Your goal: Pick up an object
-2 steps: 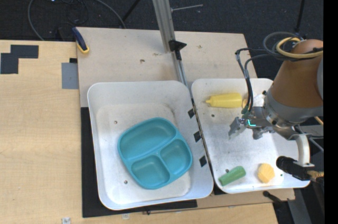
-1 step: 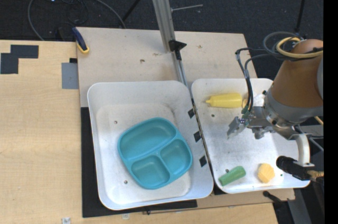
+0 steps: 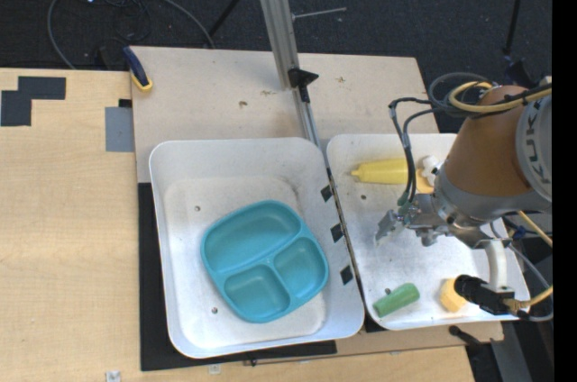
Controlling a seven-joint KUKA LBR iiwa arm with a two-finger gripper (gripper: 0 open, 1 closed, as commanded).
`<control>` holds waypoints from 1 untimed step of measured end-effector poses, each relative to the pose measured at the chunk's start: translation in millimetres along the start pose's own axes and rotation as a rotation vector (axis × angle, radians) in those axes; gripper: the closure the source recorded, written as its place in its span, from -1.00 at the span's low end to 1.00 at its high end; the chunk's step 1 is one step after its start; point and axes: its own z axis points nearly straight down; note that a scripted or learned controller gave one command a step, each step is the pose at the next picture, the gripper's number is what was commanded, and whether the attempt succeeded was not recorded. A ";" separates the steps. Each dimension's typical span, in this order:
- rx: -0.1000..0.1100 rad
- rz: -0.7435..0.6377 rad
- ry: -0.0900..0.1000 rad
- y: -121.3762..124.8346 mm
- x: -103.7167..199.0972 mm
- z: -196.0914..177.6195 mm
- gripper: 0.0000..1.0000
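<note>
The right bin (image 3: pixel 361 259) holds a yellow object (image 3: pixel 382 172) near its far edge, a green cylinder (image 3: pixel 396 299) near its front edge, and a small yellow-orange piece (image 3: pixel 453 295) at the front right. My gripper (image 3: pixel 393 227) hangs low over the middle of this bin, between the yellow object and the green cylinder, touching neither. Nothing shows between its fingers. The arm's orange band and wrist (image 3: pixel 482 159) cover the bin's right part.
The left bin (image 3: pixel 176 191) holds a turquoise divided tray (image 3: pixel 264 260). An aluminium post (image 3: pixel 278 20) rises behind the bins, with black clips along the seam between them. Cables loop around the arm at the right.
</note>
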 end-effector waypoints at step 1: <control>0.001 0.001 0.000 1.1 -5.8 62.3 -1.00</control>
